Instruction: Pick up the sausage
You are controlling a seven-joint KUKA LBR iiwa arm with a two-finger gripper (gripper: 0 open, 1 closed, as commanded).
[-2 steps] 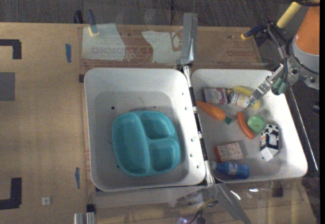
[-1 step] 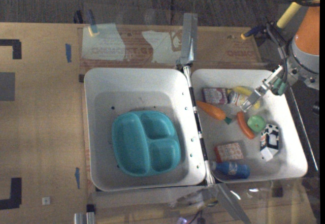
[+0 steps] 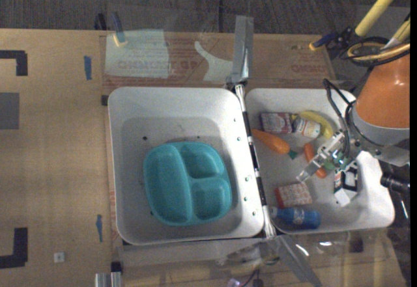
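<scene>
Two shallow white bins stood side by side on the pale wooden table [image 3: 52, 168]. The left white bin [image 3: 130, 110] held a teal divided plastic plate [image 3: 187, 183], which lay flat toward the bin's near side. The right white bin [image 3: 378, 211] carried all the smaller things.

The grey arm with an orange band [image 3: 384, 100] extended in from the right, and its hand [image 3: 317, 161] hung low over the middle of the right bin. The short reddish-orange sausage [image 3: 309, 151] lay in the middle of that bin, right at the hand and partly hidden by it. It could not be told whether the hand touched or gripped the sausage, nor whether the hand was clenched or released.

Just left of the sausage lay a small green piece [image 3: 293, 154]. Farther left, a long orange carrot [image 3: 272, 142] lay at a slant, one end close to the bin's left wall.

Along the far side of the right bin lay a flat reddish-and-white packet [image 3: 276, 123]. To its right was a small white bottle [image 3: 306, 127], with a yellow banana [image 3: 317, 118] curving around the bottle's far side.

Toward the near side sat a speckled reddish box [image 3: 293, 194]. Nearer still, a blue bottle [image 3: 296, 217] lay on its side by the near-left corner.

The table's left part bore black tape marks [image 3: 14, 62], and a blue tape strip [image 3: 88, 68] sat near the left bin's far corner.
</scene>
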